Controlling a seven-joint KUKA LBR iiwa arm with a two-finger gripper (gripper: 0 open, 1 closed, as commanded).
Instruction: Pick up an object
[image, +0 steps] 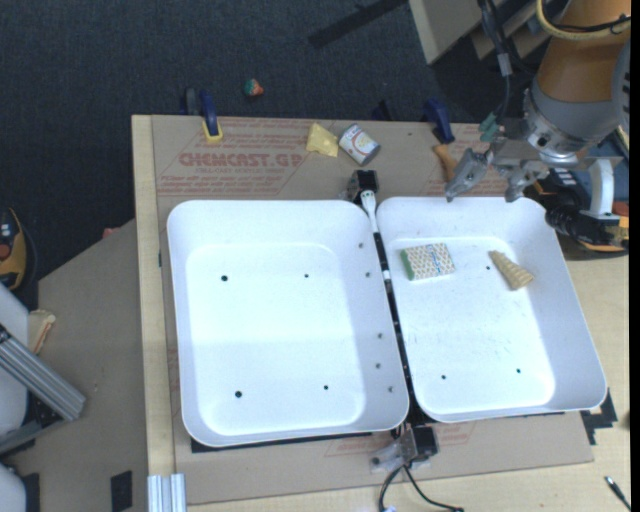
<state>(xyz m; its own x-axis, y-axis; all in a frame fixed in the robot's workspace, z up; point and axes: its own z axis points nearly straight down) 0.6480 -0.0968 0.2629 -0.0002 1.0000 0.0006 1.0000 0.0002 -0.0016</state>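
The pincer (492, 182) hung with its fingers apart and held nothing, above the back rim of the right bin (560, 385). Below it lay a patterned pad (429, 261) and a cone (511, 270). A straight descent could hit the rim.

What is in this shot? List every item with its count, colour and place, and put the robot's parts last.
White bins: two, white, side by side on the bench.
Patterned pad: one, green-edged with speckles, upper left of the right bin.
Cone-shaped piece: one, tan, upper right of the right bin.
Yellow scrap: one, yellow, on the board behind the bins.
Small box: one, white and grey, beside the yellow scrap.
Clamps: two, blue handles, at the board's back edge.
Small object: one, green and orange, on the dark floor.
Arm: one, grey with orange band, upper right.
Gripper: one, metal, fingers spread, above the right bin's back rim.
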